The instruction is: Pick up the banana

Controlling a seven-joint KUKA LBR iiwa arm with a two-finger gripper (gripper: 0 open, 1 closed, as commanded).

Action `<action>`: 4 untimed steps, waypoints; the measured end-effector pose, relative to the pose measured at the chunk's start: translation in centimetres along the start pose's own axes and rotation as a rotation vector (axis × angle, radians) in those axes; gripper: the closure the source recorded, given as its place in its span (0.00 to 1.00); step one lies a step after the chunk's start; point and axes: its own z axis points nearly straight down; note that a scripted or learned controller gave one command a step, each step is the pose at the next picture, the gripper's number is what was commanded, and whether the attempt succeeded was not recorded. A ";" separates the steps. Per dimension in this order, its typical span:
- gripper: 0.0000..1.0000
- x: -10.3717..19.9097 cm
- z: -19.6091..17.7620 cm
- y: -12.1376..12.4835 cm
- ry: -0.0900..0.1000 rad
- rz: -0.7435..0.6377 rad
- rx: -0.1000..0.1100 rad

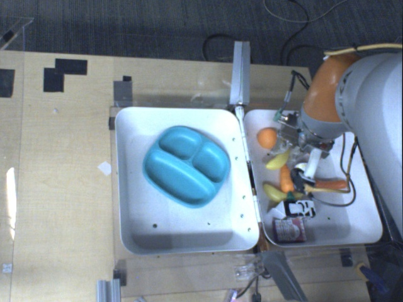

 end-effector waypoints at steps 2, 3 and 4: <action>1.00 15.7 -8.3 -4.0 -0.010 0.647 0.010; 1.00 21.1 -16.5 -4.7 -0.008 0.968 0.007; 1.00 24.6 -12.1 -12.5 -0.010 0.968 0.010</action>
